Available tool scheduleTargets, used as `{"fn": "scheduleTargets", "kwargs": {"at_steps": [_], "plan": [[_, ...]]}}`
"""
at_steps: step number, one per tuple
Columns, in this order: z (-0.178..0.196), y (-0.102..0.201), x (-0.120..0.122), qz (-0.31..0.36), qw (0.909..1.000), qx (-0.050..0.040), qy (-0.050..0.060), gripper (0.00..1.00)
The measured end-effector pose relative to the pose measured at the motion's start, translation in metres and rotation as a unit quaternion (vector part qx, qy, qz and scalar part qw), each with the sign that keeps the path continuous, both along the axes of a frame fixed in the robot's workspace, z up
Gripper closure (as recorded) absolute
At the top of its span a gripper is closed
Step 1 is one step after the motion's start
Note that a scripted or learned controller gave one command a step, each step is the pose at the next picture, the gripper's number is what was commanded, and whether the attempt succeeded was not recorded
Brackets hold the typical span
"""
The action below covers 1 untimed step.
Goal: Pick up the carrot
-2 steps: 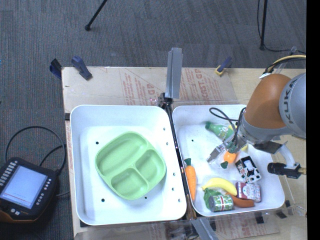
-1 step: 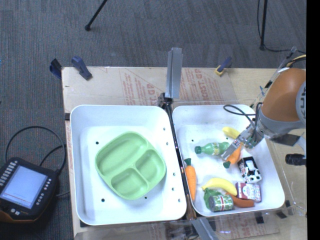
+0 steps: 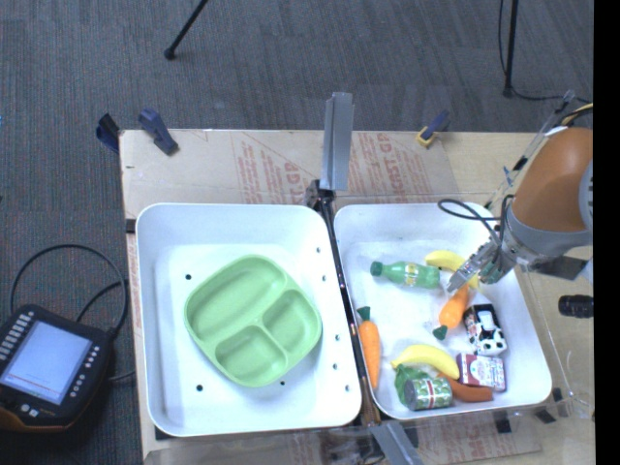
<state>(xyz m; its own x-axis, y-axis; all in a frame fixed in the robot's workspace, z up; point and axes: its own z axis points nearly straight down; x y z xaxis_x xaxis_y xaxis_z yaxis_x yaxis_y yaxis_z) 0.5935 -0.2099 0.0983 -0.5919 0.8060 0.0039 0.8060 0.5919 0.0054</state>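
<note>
Orange and tapered, the carrot [image 3: 370, 350] lies against the left wall of the right bin [image 3: 387, 223], long axis running near to far, green leafy top toward the far side and tip toward the near edge. A second, shorter carrot [image 3: 452, 311] sits tilted under the gripper [image 3: 463, 281], whose fingers' state I cannot tell. Beside it lie a glossy green bottle [image 3: 408, 274] and curved yellow bananas [image 3: 426, 359]. The left bin [image 3: 155, 260] bears a smooth pale-green divided plate [image 3: 253, 319].

Cardboard-topped bench [image 3: 281, 168] — two white bins on it, left bin [image 3: 155, 260] beside right bin [image 3: 387, 223].
</note>
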Motion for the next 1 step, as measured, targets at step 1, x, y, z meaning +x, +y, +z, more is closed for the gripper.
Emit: {"fn": "scheduleTargets", "kwargs": {"at_steps": [1], "plan": [[-0.0012, 0.0606, -0.0255, -0.146, 0.9893, -0.0022, 0.004, 1.0]]}}
